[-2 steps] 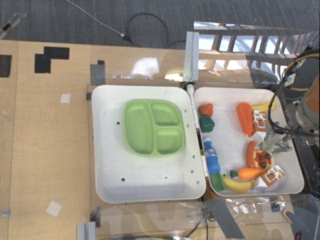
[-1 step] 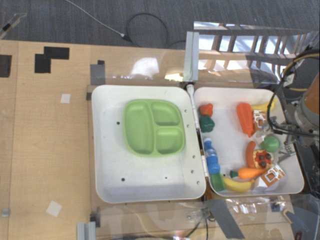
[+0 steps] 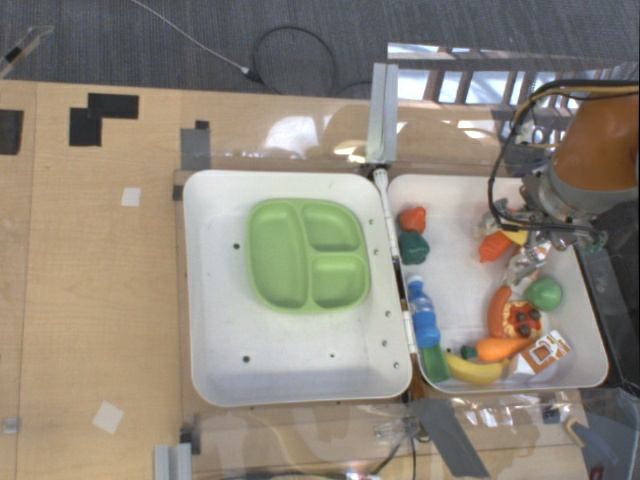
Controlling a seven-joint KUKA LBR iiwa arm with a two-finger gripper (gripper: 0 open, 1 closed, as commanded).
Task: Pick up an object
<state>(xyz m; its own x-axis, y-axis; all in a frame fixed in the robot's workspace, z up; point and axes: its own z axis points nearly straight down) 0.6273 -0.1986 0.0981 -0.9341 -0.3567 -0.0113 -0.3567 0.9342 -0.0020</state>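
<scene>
one gripper (image 3: 528, 256) low in right bin (image 3: 455, 203), beside orange toy (image 3: 494, 247), finger state unclear

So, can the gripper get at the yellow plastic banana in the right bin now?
Probably yes: the yellow plastic banana lies uncovered by the near wall, though an orange carrot-shaped toy touches it and the gripper is further back.
</scene>
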